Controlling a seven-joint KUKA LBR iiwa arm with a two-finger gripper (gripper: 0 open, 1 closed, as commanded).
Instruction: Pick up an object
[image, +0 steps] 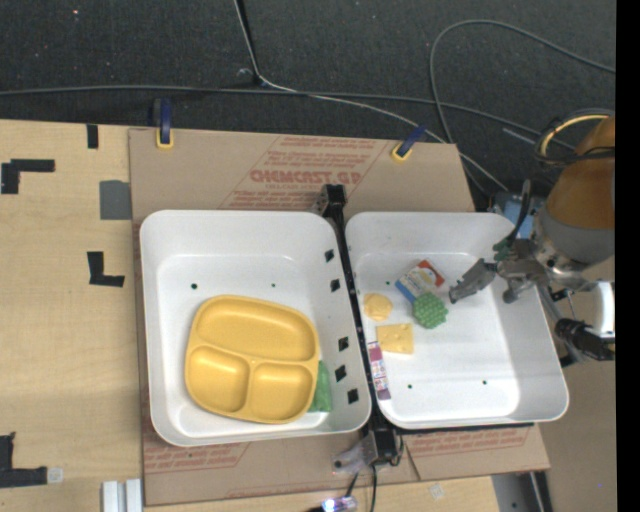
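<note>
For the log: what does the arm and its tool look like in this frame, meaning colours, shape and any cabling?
The arm is a rounded grey body with an orange band at the top. Below it sits a cluster of grey metal fittings, and a slim dark tool sticks out from that. A yellowish cable loops beside the orange band, and a white part shows at its lower right.

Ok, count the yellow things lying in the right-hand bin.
2: a small round yellow piece near the bin's left wall, and a pale yellow square block just below it. Others may be hidden.
</note>
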